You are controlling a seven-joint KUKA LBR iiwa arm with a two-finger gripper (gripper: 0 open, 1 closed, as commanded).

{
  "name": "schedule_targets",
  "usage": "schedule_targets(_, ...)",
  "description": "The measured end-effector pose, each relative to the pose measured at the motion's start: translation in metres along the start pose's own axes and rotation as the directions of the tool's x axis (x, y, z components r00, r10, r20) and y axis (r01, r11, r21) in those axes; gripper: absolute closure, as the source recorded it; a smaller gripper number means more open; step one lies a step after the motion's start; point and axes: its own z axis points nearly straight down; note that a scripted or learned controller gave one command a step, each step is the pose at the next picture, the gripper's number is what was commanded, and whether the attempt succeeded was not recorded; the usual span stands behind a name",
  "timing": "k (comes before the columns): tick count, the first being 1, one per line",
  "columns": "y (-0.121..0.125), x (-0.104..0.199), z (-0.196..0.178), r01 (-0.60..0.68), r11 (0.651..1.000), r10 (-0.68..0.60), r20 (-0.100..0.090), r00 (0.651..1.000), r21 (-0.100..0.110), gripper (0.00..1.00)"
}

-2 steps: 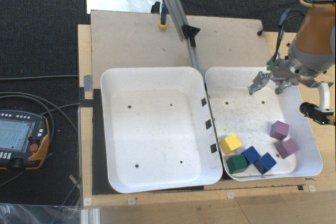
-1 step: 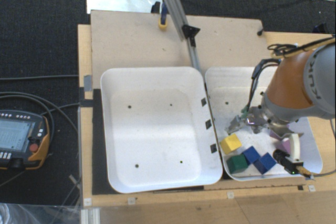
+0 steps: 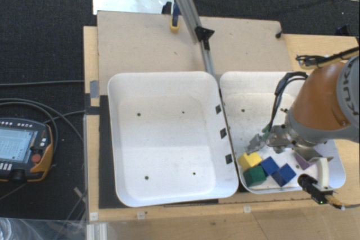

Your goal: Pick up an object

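Robotics lab — teach pendant (image 3: 22,149), bench-mounted bins (image 3: 169,137).

Grey arm (image 3: 346,93) with a broad orange band; black cable looped beside it; pale metal gripper (image 3: 260,142).

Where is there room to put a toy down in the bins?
The left bin is bare from wall to wall. The right bin is bare at its far end. Its near end is crowded: yellow block, green block, blue blocks and the gripper.
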Motion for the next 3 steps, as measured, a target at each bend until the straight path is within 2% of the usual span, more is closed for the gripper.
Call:
schedule_targets(1,0.001,0.002,0.032,0.002,1.000,-0.002,0.002,1.000,-0.006,0.00)
schedule_targets(2,0.001,0.002,0.023,0.001,1.000,-0.001,0.002,1.000,-0.006,1.00)
schedule_targets(3,0.000,0.071,-0.054,0.012,1.000,-0.013,-0.002,1.000,-0.009,1.00)
